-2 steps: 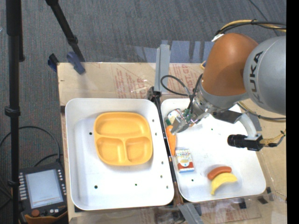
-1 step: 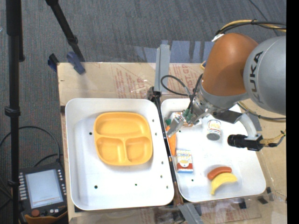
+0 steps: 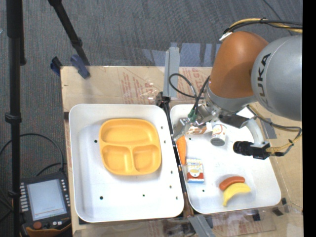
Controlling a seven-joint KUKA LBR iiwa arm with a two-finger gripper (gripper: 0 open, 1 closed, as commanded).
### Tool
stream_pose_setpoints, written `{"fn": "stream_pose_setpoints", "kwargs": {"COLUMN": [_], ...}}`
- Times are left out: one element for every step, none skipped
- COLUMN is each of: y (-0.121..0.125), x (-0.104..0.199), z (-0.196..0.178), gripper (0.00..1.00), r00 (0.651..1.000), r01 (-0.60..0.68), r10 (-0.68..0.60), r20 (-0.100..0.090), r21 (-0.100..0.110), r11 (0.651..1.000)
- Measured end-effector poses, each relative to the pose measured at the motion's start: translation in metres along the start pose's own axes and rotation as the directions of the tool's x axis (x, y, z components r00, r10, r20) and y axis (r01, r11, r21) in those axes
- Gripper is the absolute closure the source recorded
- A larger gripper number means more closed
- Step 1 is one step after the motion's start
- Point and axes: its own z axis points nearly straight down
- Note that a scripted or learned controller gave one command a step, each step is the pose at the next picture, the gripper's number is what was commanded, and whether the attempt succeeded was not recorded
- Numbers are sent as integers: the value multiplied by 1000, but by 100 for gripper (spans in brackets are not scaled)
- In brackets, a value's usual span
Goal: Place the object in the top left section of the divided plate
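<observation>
The yellow divided plate [image 3: 130, 146] lies in the left bin [image 3: 84, 191], with one wide section at the top and two smaller ones below. My gripper [image 3: 186, 126] hangs over the upper left corner of the right bin [image 3: 261, 191], just above the tip of an orange carrot [image 3: 181, 149]. A small orange and white thing [image 3: 198, 130] lies right beside the gripper, partly hidden by it. I cannot make out whether anything is held.
The right bin also holds a white can [image 3: 217, 134], a red and white fries box [image 3: 194, 170], a red sausage [image 3: 231, 182] and a yellow banana [image 3: 235, 192]. A metal post [image 3: 171, 65] stands behind the bins.
</observation>
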Motion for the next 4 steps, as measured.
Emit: {"fn": "stream_pose_setpoints", "kwargs": {"y": [-14,-14,-65,-63], "x": [14,11,10,15], "z": [-9,-16,-23,-36], "gripper": [0,100,100,100], "r00": [1000,1000,981,862], "r01": [-4,-10,-196,-506], "r10": [4,10,196,506], "r20": [-1,-3,-1,2], "r21": [2,6,3,3], "r11": [1000,1000,981,862]}}
